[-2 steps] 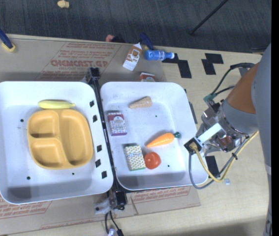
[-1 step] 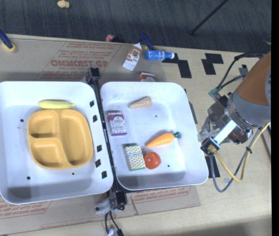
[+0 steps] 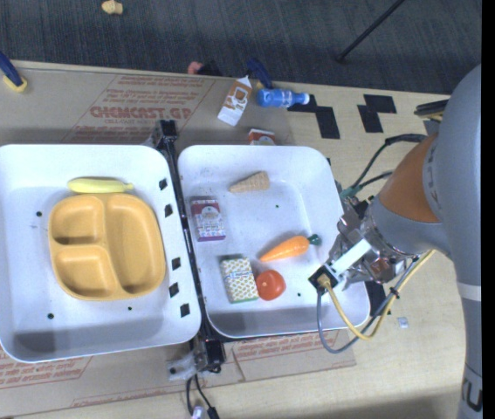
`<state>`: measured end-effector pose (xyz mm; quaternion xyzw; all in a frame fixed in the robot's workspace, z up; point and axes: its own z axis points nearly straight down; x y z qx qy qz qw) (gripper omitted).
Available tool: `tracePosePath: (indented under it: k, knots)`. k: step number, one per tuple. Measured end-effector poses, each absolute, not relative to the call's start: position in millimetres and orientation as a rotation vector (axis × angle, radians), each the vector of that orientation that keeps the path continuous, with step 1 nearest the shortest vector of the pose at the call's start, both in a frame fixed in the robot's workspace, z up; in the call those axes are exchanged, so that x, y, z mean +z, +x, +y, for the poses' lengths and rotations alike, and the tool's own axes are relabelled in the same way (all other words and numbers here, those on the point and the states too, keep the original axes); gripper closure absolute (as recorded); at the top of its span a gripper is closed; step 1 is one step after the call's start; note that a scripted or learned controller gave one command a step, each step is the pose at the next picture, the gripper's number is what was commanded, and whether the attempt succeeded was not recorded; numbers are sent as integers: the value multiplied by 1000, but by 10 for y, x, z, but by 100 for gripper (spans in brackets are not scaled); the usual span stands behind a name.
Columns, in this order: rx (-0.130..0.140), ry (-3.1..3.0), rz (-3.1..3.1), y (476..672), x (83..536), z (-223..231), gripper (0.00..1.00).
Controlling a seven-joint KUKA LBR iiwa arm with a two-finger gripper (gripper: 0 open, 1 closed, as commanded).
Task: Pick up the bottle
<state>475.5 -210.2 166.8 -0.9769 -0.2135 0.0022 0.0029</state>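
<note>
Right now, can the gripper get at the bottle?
Probably yes. The bottle lies in the open on the bench past the right bin, nothing over it; the gripper hangs by that bin's right rim.

The small blue bottle [image 3: 278,99] lies on its side on the bench [image 3: 422,360], just beyond the right bin [image 3: 230,149].

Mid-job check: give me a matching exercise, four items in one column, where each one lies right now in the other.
Things:
1. blue plastic bottle
2. yellow banana
3. orange carrot
4. tan waffle cone

Places:
A. in the left white bin
B. on the bench, outside both bins
C. in the right white bin, next to the round red tomato
D. in the right white bin, near its far wall

Pairs: 1-B, 2-A, 3-C, 4-D
</note>
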Motion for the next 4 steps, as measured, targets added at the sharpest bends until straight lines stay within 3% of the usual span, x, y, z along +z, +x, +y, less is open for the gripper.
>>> tracePosePath:
  k: [1, 2, 4]
  knots:
    - [6, -3120, -327, 4761, 1932, -2013, 100]
    - [9, -3119, -326, 4777, 1670, -2102, 100]
    - [7, -3115, -347, 4758, 1651, -2031, 100]
